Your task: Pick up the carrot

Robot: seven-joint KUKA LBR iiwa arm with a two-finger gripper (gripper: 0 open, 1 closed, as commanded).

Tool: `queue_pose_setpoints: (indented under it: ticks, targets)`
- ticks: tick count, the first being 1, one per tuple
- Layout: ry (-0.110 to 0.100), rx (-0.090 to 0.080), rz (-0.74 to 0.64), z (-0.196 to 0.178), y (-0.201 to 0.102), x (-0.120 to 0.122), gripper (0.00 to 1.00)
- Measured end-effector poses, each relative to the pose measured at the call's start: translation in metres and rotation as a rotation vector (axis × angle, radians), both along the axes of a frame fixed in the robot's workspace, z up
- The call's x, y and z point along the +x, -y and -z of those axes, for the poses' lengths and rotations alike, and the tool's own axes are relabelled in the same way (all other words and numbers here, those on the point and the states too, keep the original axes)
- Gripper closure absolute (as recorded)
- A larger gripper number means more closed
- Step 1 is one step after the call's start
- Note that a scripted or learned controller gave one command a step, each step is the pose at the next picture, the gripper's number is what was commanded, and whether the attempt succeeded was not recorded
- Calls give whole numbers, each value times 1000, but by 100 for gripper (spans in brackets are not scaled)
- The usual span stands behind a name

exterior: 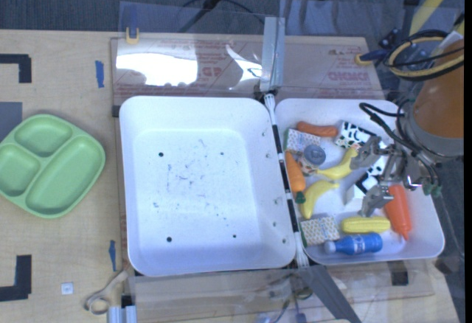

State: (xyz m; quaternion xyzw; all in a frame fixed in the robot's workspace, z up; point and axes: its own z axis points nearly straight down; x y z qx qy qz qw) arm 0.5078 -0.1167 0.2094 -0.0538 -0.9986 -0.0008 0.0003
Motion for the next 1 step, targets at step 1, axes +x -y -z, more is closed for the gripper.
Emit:
queue_pose_setpoints:
  ticks: [1]
  targets:
    - [14,-3,13,107,-23,14,0]
